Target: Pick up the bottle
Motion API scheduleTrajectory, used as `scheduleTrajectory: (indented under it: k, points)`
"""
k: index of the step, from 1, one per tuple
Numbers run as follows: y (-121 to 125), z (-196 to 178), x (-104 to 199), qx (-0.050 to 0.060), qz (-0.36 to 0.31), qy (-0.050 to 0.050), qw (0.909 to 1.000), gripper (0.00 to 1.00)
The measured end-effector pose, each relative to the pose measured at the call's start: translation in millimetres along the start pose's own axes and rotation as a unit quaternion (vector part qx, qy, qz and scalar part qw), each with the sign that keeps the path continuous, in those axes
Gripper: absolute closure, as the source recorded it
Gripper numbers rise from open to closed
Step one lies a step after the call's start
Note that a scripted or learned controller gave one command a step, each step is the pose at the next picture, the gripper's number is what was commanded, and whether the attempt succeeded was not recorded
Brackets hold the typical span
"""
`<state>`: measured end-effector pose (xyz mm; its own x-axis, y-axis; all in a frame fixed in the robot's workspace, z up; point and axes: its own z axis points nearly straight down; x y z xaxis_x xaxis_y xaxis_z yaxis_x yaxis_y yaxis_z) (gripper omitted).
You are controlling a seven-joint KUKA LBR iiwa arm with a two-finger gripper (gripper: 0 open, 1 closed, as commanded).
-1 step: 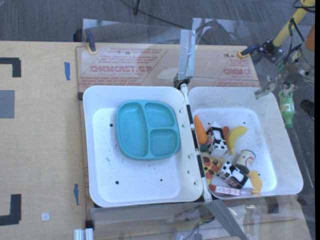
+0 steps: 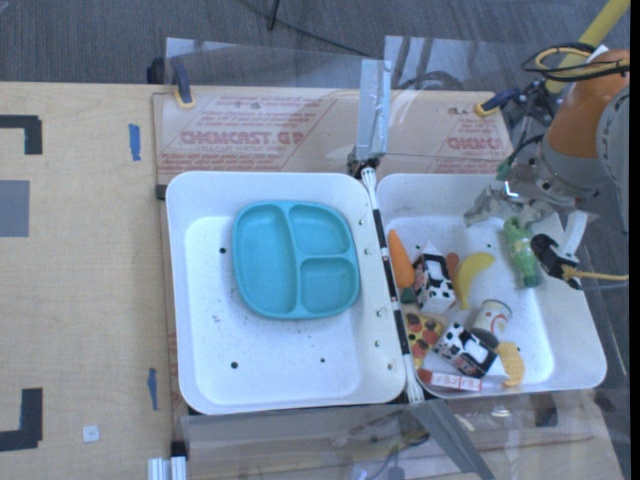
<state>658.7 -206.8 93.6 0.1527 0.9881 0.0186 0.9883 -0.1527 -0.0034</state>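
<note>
The bottle point(image 2: 520, 252) is small and green and lies in the right bin point(image 2: 575, 363) near its far right wall. My gripper point(image 2: 526, 218) hangs right over the bottle's upper end, reaching in from the right below the orange band. Its fingers point(image 2: 486, 206) stand spread apart, one left of the bottle and one to its right. The jaws look open, and I do not see the bottle pinched between them.
The right bin also holds an orange carrot point(image 2: 400, 258), a black-and-white cow toy point(image 2: 432, 280), a yellow banana point(image 2: 478, 266), a cup point(image 2: 490, 316) and several more toys at the front. A teal divided plate point(image 2: 297, 258) lies in the left bin point(image 2: 200, 298).
</note>
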Motion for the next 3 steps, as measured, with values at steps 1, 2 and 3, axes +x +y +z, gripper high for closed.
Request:
scheduleTrajectory:
  k: [1, 2, 3]
  points:
    - [-66.1, 2.8, -4.4, -0.005, 0.053, -0.003, 0.9986, 0.0]
    - [-100.3, 1.9, -13.1, -0.008, -0.002, -0.002, 1.0, 0.0]
    - [-136.0, -30.9, 6.6, 0.0, 0.12, -0.008, 0.9928, 0.0]
